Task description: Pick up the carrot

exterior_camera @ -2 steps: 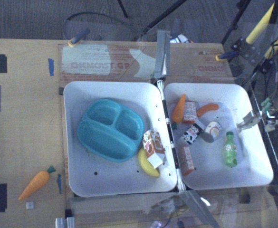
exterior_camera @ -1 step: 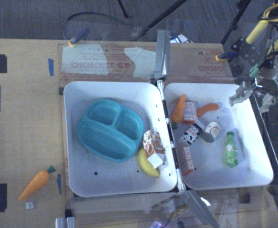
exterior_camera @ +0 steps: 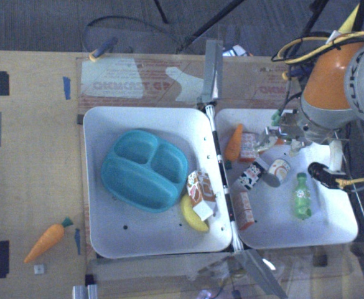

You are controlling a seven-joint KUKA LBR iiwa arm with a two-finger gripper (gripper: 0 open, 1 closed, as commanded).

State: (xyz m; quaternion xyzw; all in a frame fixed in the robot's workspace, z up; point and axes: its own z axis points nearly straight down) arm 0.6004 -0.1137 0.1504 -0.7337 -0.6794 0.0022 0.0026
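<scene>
The gripper (exterior_camera: pixel 275 137) hung over the right bin (exterior_camera: pixel 331 229); whether it gripped anything could not be told. The carrot (exterior_camera: pixel 234 142) lay just to its left, a green bottle (exterior_camera: pixel 302 196) below it.

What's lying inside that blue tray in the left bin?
The blue tray shows bare compartments. A carton and banana lie beside it. Whatever sits underneath stays hidden.
</scene>
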